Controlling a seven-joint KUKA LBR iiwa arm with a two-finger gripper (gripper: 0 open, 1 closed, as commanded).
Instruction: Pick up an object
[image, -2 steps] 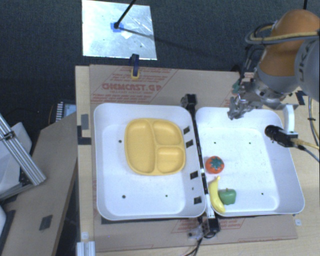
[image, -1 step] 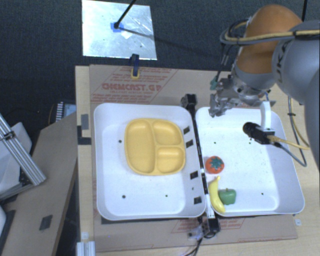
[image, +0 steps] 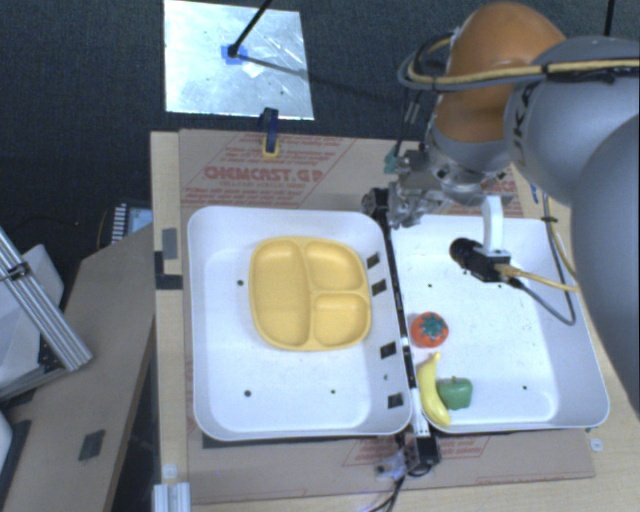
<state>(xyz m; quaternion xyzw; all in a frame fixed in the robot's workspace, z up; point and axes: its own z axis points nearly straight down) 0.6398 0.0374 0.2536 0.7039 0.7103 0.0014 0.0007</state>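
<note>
Three small items lie in the right bin (image: 560, 370) near its left wall: a red tomato-like fruit (image: 430, 329), a yellow banana (image: 432, 392) and a green fruit (image: 457, 392) touching the banana's right side. My gripper (image: 408, 207) hangs over the far left corner of the right bin, well behind the fruits and apart from them. Nothing is visibly held in it. The grey arm with its orange band (image: 490, 60) reaches in from the upper right.
A yellow divided plate (image: 307, 293) sits in the left bin (image: 220, 380). A black and white fitting with a yellow cable (image: 480, 258) hangs over the right bin's middle. The divider wall (image: 395, 310) between the bins carries black clips.
</note>
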